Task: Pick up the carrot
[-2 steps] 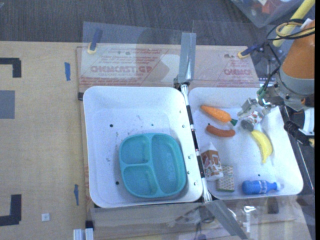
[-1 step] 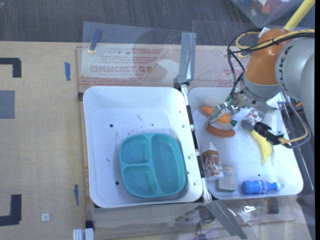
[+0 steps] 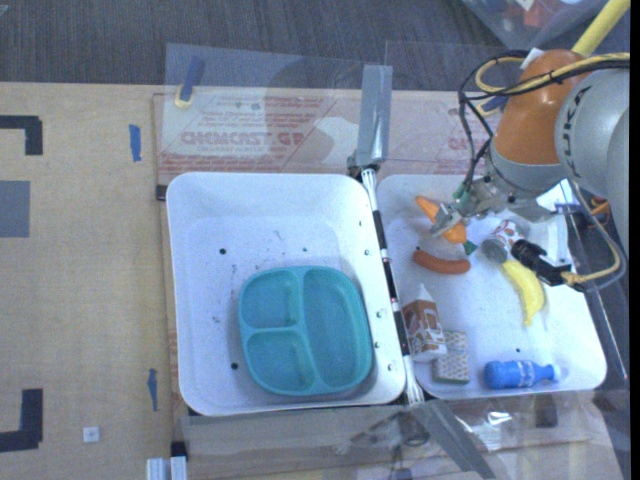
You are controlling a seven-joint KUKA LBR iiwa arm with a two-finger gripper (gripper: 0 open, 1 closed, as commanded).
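Orange carrot [image 3: 436, 211] was seen in the right bin [image 3: 590, 363], at its far end beside a sausage [image 3: 441, 261], within the arm's reach. The pincer [image 3: 462, 211] was lowered onto it; its spread could not be told.

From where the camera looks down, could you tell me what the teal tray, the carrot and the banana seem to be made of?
The teal tray looks like moulded plastic with a matte, even colour and rounded compartment walls. The carrot, under the gripper, is probably toy plastic: flat, uniform orange. The banana seems the same, smooth and slightly glossy yellow, though soft rubber is possible.
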